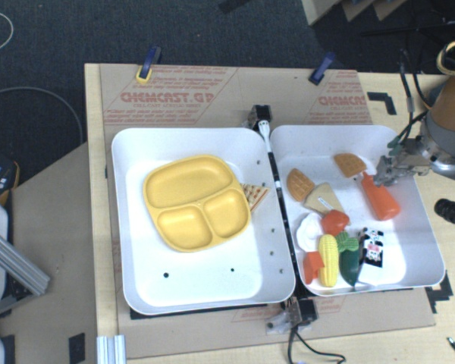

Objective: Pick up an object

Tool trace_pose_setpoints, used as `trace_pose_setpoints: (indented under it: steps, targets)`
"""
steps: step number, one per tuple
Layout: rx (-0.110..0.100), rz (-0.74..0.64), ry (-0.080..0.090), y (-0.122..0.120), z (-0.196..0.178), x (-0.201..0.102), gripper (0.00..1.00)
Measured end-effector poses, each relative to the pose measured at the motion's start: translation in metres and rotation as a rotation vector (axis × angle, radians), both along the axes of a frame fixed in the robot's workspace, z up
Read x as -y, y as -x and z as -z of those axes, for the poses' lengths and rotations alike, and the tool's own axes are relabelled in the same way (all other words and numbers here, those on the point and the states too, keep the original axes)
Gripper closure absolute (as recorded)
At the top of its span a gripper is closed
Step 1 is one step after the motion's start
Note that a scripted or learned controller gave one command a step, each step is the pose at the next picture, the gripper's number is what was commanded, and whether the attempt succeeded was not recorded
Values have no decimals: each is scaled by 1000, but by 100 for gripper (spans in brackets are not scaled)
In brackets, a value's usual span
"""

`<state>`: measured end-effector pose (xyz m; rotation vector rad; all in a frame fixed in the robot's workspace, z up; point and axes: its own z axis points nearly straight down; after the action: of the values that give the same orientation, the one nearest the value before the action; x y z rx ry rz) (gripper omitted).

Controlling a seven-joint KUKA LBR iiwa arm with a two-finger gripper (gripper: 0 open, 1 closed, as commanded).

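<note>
My gripper (389,170) hangs low over the right side of the right bin (428,237), reaching in from the right. Directly below and in front of it lies an orange carrot (382,200), its upper end touching or very close to the gripper's tip. Left of the gripper lies a brown bread slice (350,164). Further left are a brown roll (299,184) and a pale wedge (324,198). Toward the bin's front lie a red tomato (334,222), a yellow corn cob (328,260), a green pepper (349,262) and a small cow-print carton (373,247).
The left bin (136,279) holds a yellow divided plate (197,203) and a waffle piece (255,196) at its right wall. A black ridge (277,196) separates the bins. Clamps (145,65) sit at the board's back edge.
</note>
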<state>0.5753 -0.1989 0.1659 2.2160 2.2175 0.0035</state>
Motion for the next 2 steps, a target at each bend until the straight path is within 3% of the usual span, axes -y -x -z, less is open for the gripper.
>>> trace_pose_setpoints:
  steps: [1, 2]
  targets:
    - [2, -1, 0, -2, -54, 0, 100]
    - [-7, -5, -6, 5, -65, -55, 100]
